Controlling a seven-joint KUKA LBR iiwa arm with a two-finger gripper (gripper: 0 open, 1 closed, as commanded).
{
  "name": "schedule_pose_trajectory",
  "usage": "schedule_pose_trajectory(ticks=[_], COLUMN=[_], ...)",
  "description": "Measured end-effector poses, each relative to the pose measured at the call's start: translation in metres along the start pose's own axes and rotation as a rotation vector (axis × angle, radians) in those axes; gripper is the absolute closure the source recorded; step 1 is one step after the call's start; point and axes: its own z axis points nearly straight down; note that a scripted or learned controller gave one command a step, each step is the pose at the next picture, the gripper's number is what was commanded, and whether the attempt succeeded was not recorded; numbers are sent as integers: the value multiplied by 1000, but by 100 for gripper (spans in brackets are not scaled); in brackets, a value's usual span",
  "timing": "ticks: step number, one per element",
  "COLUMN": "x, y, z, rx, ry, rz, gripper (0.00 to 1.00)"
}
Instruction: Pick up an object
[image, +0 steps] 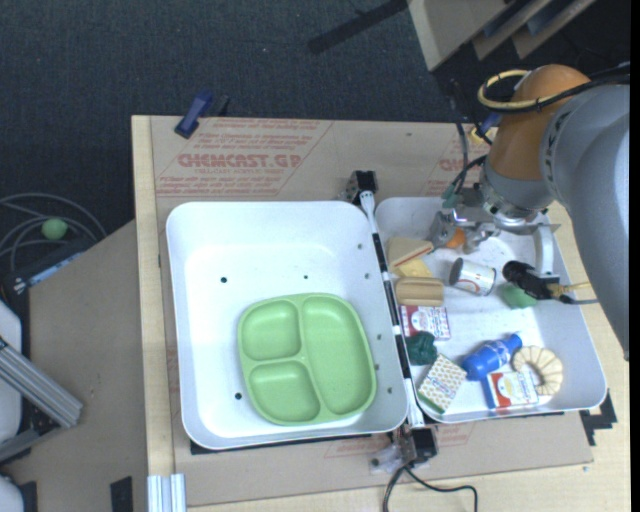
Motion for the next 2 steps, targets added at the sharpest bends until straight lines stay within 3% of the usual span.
schedule_pose_trajectory(ticks=[1,2], x=[47,46], y=[-58,-59], z=[-94,-93], rx=[-23,-20], ry=[-1,-1], rz=[-6,-5], gripper=[100,0])
